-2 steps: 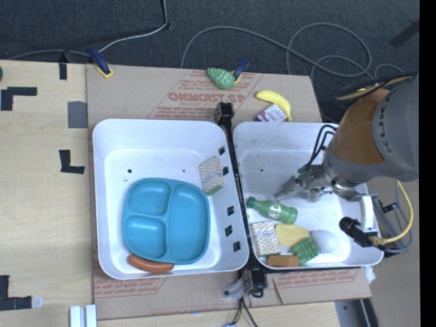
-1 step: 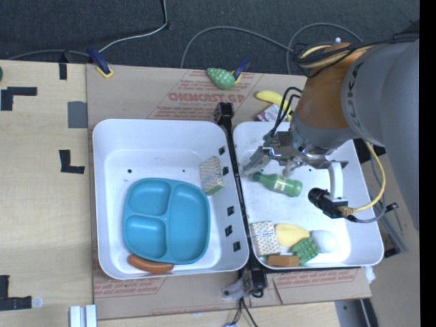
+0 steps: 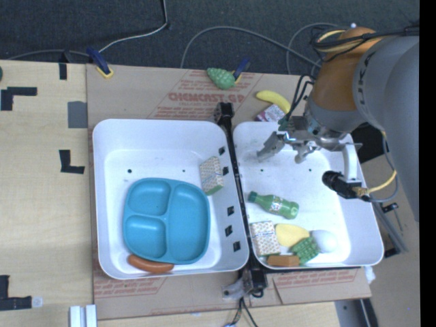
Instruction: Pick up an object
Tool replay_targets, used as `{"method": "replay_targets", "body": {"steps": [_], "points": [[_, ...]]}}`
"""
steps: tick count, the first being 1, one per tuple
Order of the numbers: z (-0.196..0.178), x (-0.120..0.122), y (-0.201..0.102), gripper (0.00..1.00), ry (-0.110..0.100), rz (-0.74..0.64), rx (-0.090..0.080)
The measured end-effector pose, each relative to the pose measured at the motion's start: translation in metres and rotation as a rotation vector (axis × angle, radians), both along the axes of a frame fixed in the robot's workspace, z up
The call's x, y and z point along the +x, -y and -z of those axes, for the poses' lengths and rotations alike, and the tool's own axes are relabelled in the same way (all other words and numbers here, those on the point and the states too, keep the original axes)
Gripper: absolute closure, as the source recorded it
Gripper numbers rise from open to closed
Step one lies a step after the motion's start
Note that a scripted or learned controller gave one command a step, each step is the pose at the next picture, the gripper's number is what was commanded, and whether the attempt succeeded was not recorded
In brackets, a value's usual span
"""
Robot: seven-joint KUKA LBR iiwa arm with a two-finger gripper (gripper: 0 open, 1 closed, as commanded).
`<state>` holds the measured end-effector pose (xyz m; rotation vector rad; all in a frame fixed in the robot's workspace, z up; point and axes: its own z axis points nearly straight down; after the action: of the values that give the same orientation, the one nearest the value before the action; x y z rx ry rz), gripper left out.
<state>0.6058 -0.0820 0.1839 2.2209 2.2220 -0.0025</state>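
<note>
Camera view
Arm (image 3: 354, 80): reaches in from the right, orange band above the wrist, bent down over the far end of the right bin (image 3: 354, 247).
Hand (image 3: 286, 150): fingers spread wide, nothing between them, hanging over the bin's bare far floor.
Green bottle (image 3: 274, 204): lying mid-bin, nearer than the hand and apart from it.
Near edge of right bin: a patterned packet (image 3: 263, 236), yellow piece (image 3: 291, 234), white egg (image 3: 324, 240).
Left bin (image 3: 109, 182): blue divided plate (image 3: 167, 220), sausage (image 3: 150, 264) at its near edge.

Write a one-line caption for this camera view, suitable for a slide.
Open gripper hovers over the right bin, above a green bottle; the left bin holds a blue tray.
</note>
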Motion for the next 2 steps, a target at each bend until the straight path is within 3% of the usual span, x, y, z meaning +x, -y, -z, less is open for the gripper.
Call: {"method": "replay_targets", "body": {"steps": [1, 2], "points": [[0.098, -0.035, 0.017, 0.0, 0.002, 0.0, 0.001], [0.097, -0.049, 0.018, 0.0, 0.008, -0.001, -0.001]]}}
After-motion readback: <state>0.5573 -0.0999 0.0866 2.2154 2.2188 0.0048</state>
